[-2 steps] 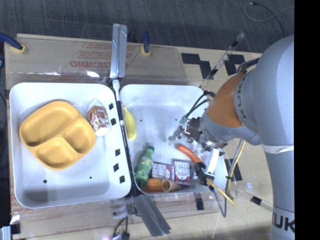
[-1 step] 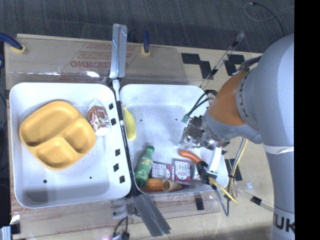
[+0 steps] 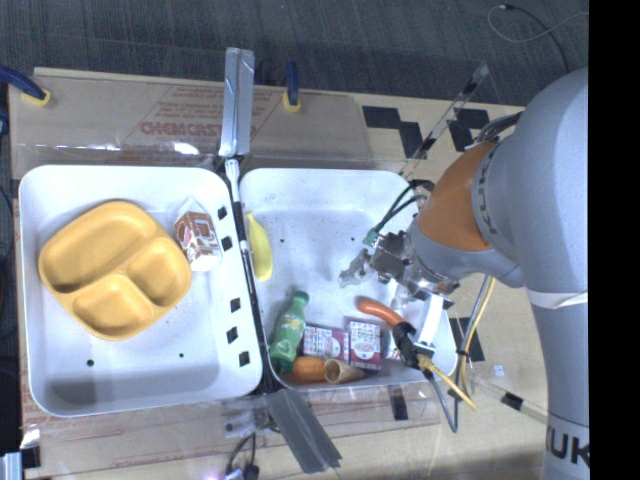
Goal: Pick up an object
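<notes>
Two shallow white bins sit side by side on the bench, the left bin (image 3: 60, 368) and the right bin (image 3: 310, 193), split by a grey divider strip (image 3: 238, 103). A yellow plastic tray with three rounded compartments (image 3: 113, 266) lies tilted in the left bin, and a small packet with a brown-and-red print (image 3: 197, 236) rests just beside the tray's right edge, near the dividing wall. A yellow banana-shaped toy (image 3: 260, 248) lies along the right bin's left wall. Further toward the near edge of that bin, a green plastic bottle with a yellow label (image 3: 288, 330) lies at a slant, with a pink-and-white carton (image 3: 322, 342) and a second small red-and-white carton (image 3: 364, 339) just beside it. An orange carrot-shaped toy (image 3: 320, 370) lies against the near wall below them, and an orange-red sausage-shaped toy (image 3: 379, 311) lies just above the second carton. The grey arm with its orange band (image 3: 455, 208) reaches in from the right, and the two-finger gripper (image 3: 358, 268) hangs over the right side of the right bin, close to the sausage-shaped toy. Whether it is parted or closed cannot be told, and nothing is seen held in it.
</notes>
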`<state>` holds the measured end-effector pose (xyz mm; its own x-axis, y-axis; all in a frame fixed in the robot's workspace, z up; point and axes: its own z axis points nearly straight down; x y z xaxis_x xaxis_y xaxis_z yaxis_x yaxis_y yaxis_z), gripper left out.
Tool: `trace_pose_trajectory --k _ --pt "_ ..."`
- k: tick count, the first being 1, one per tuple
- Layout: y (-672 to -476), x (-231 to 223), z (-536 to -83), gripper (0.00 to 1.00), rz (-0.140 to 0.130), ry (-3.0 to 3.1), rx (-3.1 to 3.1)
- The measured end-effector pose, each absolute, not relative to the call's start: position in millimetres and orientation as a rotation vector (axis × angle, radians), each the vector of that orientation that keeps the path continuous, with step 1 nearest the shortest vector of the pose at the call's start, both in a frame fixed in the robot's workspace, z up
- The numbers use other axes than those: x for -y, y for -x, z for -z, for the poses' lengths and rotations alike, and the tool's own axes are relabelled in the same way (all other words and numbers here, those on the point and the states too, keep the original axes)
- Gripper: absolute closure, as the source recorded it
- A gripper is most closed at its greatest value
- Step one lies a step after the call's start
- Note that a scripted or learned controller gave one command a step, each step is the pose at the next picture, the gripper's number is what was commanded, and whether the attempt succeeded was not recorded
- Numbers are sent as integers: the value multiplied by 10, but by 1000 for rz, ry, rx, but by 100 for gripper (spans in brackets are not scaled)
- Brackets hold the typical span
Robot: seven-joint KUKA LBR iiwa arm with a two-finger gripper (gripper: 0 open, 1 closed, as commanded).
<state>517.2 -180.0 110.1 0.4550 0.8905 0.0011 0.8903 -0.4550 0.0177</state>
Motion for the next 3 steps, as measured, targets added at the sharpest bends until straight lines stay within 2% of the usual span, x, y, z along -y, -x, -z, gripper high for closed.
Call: trace_pose_trajectory --k 1,2,3 --pt "-4868 1822 -1691 0 2 -2665 -1669" --pt "-5032 1682 -1046 0 -9 -2439 -1964" --pt "-4839 1924 -1004 0 -20 -2447 -1943"
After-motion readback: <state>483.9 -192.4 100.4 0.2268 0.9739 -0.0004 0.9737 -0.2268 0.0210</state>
